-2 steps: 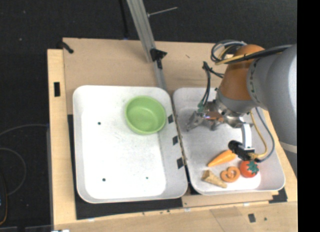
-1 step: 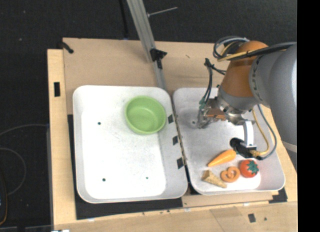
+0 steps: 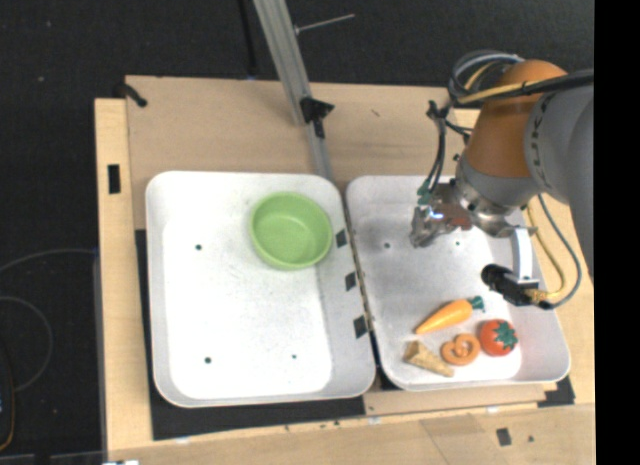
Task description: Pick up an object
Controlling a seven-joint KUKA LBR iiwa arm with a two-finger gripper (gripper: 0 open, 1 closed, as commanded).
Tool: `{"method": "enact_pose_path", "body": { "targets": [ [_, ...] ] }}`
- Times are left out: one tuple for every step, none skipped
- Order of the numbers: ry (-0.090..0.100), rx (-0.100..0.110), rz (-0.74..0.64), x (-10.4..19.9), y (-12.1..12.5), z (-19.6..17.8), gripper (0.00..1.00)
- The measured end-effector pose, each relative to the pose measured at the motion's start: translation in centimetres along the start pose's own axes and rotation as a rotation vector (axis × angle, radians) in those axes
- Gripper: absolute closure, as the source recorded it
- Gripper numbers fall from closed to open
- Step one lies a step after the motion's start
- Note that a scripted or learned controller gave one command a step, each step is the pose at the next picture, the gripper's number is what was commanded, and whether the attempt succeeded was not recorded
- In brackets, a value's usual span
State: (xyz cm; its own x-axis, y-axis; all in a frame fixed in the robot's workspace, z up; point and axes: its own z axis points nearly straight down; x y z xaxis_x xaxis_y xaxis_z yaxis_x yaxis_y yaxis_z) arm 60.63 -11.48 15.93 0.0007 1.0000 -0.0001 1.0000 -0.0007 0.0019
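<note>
My gripper (image 3: 428,225) hangs over the upper middle of the right bin (image 3: 395,283), pointing down, with nothing visible between its fingers. At the near end of that bin lie an orange carrot (image 3: 446,315), a red tomato (image 3: 496,338), an orange ring-shaped piece (image 3: 460,349) and a tan piece (image 3: 426,358). They sit well below the gripper in the view, apart from it. A green bowl (image 3: 291,231) rests upright in the upper right part of the left bin (image 3: 200,293).
A grey metal pole (image 3: 285,53) slants from the top of the view down to the gap between the bins. Cables loop around the arm's wrist at the right. The wooden bench (image 3: 220,123) frames both bins.
</note>
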Motion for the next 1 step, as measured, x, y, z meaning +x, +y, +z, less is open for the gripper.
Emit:
{"method": "enact_pose_path", "body": {
  "targets": [
    [0.0, -0.001, -0.003, -0.09, 0.11, -5.12, 1.0]
  ]
}}
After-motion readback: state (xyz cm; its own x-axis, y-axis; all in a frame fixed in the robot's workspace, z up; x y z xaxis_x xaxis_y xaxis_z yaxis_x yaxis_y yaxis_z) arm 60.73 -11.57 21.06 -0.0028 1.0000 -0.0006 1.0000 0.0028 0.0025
